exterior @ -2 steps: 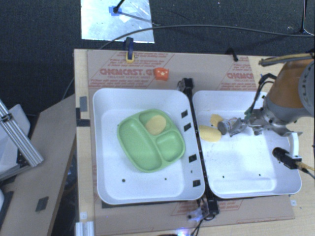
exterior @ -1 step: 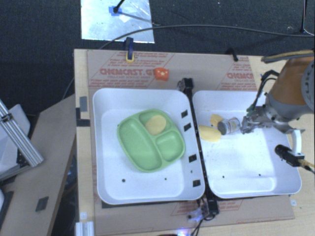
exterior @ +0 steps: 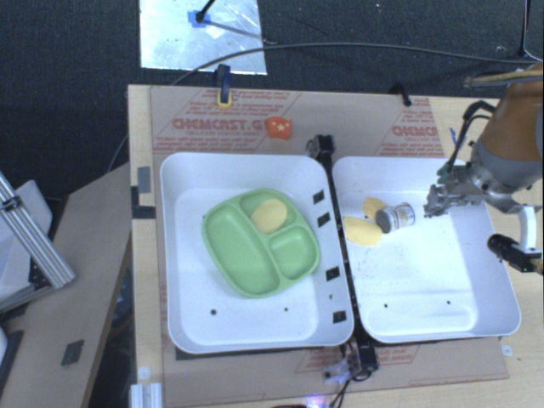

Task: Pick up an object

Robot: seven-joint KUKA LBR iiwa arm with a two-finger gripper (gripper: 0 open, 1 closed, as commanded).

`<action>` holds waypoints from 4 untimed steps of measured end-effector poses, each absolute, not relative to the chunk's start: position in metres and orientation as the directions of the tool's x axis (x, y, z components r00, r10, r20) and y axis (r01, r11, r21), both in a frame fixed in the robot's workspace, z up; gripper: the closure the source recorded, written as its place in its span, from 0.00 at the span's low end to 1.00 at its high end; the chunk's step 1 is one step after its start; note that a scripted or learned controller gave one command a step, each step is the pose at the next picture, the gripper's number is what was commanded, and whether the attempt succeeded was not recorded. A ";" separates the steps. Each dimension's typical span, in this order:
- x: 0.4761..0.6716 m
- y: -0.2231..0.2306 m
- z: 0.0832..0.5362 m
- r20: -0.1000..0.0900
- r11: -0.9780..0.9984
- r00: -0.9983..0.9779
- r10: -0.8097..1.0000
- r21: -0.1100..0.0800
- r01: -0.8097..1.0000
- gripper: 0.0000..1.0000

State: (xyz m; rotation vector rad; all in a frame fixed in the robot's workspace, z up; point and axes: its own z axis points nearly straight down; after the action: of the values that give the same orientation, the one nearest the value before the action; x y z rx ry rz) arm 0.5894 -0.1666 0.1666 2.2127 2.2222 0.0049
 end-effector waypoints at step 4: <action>0.579 -0.047 0.271 0.001 0.010 -0.010 1.000 0.002 1.000 1.00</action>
State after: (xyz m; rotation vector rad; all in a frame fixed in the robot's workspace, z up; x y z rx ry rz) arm 0.5786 -0.0468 0.2710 2.2100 2.2320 0.0035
